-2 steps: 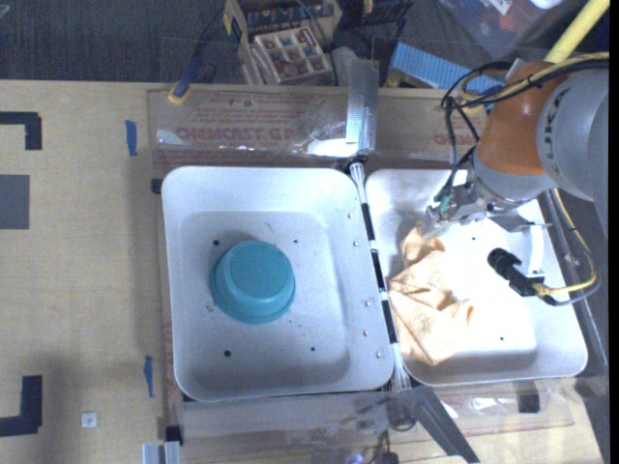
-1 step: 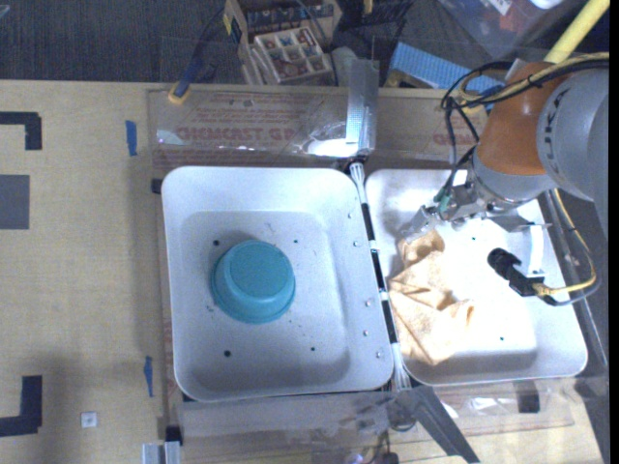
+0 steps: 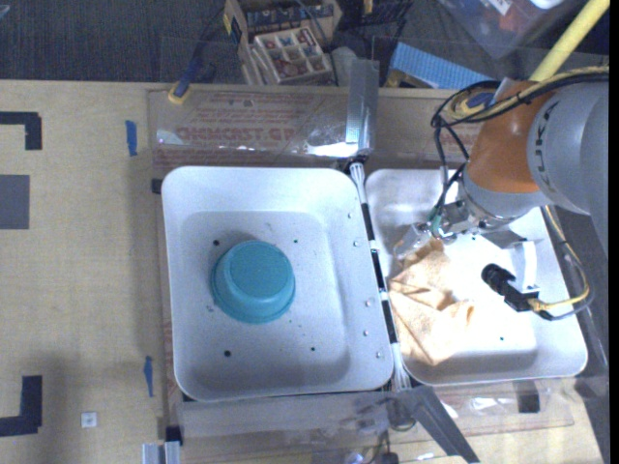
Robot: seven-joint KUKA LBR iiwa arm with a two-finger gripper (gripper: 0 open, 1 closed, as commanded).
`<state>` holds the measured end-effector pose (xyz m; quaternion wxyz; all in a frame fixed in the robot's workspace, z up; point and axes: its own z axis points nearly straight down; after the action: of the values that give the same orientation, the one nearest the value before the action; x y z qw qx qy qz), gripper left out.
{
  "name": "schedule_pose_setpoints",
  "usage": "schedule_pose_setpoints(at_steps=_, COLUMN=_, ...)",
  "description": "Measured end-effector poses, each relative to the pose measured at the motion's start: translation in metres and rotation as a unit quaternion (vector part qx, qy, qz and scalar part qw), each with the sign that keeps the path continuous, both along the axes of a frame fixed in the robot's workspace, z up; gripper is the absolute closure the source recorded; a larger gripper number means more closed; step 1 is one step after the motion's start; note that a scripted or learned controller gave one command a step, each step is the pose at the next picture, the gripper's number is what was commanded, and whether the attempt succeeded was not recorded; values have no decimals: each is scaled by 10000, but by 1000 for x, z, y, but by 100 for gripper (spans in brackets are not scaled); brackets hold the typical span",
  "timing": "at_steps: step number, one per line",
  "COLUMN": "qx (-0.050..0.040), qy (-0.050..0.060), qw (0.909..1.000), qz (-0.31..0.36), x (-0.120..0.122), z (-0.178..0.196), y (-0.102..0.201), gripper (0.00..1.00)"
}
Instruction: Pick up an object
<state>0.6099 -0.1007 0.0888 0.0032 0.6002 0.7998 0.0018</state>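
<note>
A teal bowl lies upside down in the middle of the left bin. A crumpled tan cloth lies in the left half of the right bin. My gripper reaches down from the orange-banded wrist to the cloth's upper edge, near the bin's back left corner. The fingertips sit right at the cloth, and the wrist hides most of them.
A black part with a yellow cable hangs over the right bin beside the cloth. A plastic-covered panel lies behind the bins. Boxes and clutter stand beyond the bench's back edge.
</note>
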Motion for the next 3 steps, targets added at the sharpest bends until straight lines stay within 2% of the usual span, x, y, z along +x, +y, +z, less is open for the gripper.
schedule_pose_setpoints(at_steps=1, qx=2, qy=-25, qw=10000, qz=-11, x=1, z=11, y=-1, gripper=100)
schedule_pose_setpoints(at_steps=2, qx=3, qy=-24, qw=10000, qz=-12, x=1, z=11, y=-1, gripper=0)
schedule_pose_setpoints(at_steps=3, qx=-5, qy=-45, qw=10000, qz=-22, x=2, z=22, y=-3, gripper=100)
